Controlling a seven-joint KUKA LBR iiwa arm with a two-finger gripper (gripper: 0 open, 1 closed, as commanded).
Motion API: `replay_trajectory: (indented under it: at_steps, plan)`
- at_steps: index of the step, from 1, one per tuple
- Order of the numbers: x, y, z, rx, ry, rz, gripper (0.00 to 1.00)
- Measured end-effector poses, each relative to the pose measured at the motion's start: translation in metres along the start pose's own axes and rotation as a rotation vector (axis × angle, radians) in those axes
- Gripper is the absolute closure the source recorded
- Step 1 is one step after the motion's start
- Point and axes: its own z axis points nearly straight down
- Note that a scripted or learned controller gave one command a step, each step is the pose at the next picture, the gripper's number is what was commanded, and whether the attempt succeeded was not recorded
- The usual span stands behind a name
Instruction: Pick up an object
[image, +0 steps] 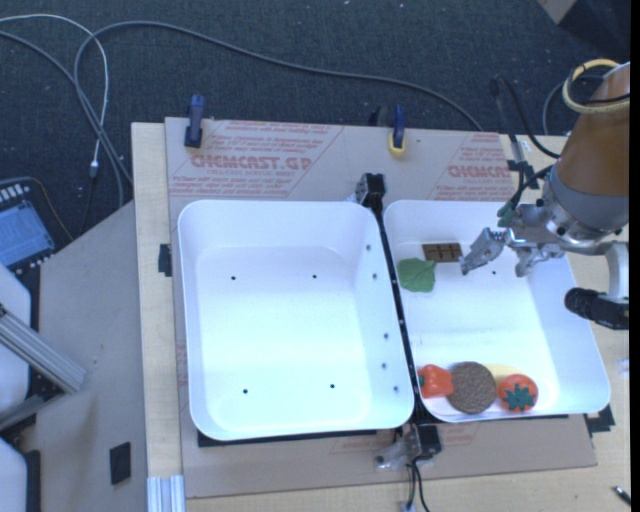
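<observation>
The hand hung open and empty over the right bin. At its nine o'clock lay a brown bar and a green piece, untouched.

Glossy, probably plastic white bins
</observation>
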Motion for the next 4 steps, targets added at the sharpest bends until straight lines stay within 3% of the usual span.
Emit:
replay_trajectory:
  at_steps: [1, 2, 3, 4]
  plan:
    - [0.009, -0.043, 0.036, 0.005, 0.001, 0.0, 0.0]
    - [0.001, -0.012, 0.1, 0.005, 0.001, 0.0, 0.0]
    - [0.049, -0.051, 0.117, 0.003, 0.001, -0.002, 0.0]
    - [0.006, -0.01, -0.005, -0.01, -0.002, 0.001, 0.0]
